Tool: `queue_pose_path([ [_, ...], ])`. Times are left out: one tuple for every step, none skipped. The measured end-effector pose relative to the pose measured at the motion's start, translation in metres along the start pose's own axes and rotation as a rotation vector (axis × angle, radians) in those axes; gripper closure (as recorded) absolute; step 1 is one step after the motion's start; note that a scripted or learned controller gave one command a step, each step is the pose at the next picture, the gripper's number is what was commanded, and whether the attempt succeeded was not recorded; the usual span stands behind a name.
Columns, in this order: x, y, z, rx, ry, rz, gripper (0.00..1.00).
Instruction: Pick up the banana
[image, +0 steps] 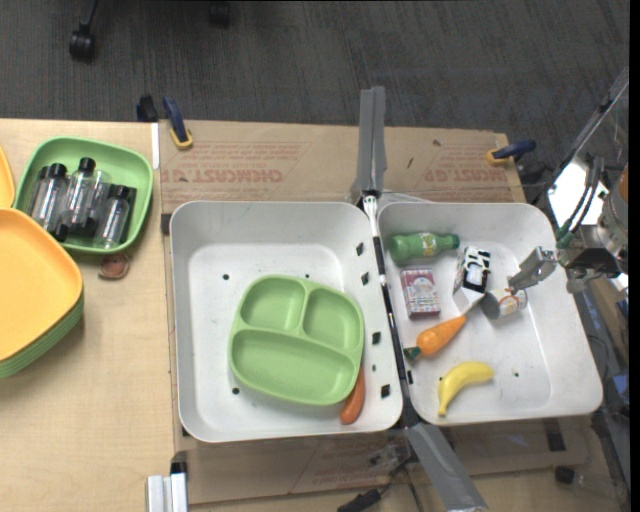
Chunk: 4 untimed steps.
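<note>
One banana (463, 381), two carrots (441, 335), two white bins (190, 300), one green tray (297, 340)

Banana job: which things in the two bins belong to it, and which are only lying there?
Belongs to the job:
banana
gripper

Only lying there:
green bottle
red card box
carrot
green divided plate
orange piece beside that plate
</note>
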<state>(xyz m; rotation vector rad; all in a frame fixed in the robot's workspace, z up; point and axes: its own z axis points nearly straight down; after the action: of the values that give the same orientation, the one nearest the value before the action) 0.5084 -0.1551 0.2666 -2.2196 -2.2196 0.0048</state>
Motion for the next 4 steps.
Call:
queue_pose_path([
  [0.033, -0.014, 0.095, 0.000, 0.001, 0.068, 0.00],
  [0.062, 0.016, 0.081, -0.002, 0.000, 0.230, 0.00],
  [0.079, 0.057, 0.076, -0.001, -0.001, 0.339, 0.00],
  [0.091, 0.049, 0.076, 0.001, -0.001, 0.235, 0.00],
])
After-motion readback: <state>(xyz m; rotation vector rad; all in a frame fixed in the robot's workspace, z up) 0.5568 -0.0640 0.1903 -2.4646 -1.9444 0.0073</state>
